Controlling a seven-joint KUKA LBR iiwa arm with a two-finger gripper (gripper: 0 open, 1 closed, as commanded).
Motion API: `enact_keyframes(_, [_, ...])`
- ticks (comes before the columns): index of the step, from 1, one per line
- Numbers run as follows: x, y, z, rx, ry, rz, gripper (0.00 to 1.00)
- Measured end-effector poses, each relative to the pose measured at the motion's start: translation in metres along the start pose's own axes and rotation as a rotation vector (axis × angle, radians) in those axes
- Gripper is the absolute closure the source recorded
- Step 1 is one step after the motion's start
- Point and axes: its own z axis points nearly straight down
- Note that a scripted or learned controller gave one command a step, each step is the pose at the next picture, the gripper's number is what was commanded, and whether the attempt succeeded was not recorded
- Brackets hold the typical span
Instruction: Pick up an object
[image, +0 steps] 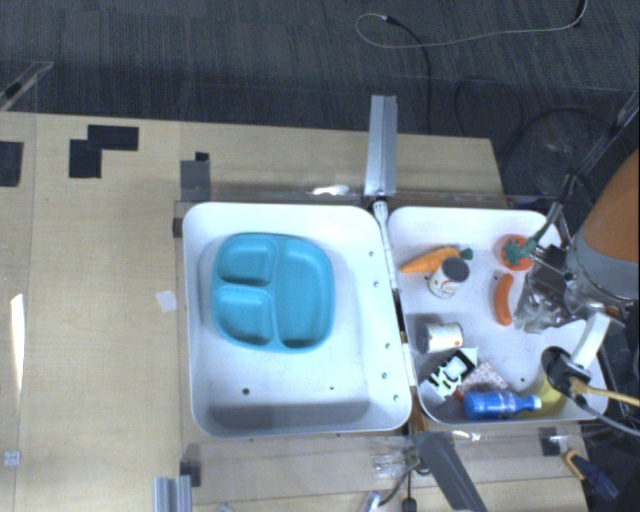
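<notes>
Counting | bins (290, 222) 2 | blue tray (273, 290) 1 | carrot (428, 261) 1

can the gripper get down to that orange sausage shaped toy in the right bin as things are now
Probably yes. The gripper hangs over the right white bin, just right of the orange sausage-shaped toy. The toy lies on bare bin floor with nothing on top of it; the small round red toy sits apart behind it.
</notes>
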Motion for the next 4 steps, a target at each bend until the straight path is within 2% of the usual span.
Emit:
enact_keyframes(1, [0.016, -0.009, 0.005, -0.001, 0.001, 0.144, 1.0])
enact_keyframes(2, [0.029, -0.017, -0.049, -0.002, 0.001, 0.321, 1.0])
enact_keyframes(3, [0.055, -0.033, -0.05, 0.0, -0.001, 0.258, 1.0])
enact_keyframes(4, [0.061, -0.037, -0.095, -0.001, 0.0, 0.526, 1.0])
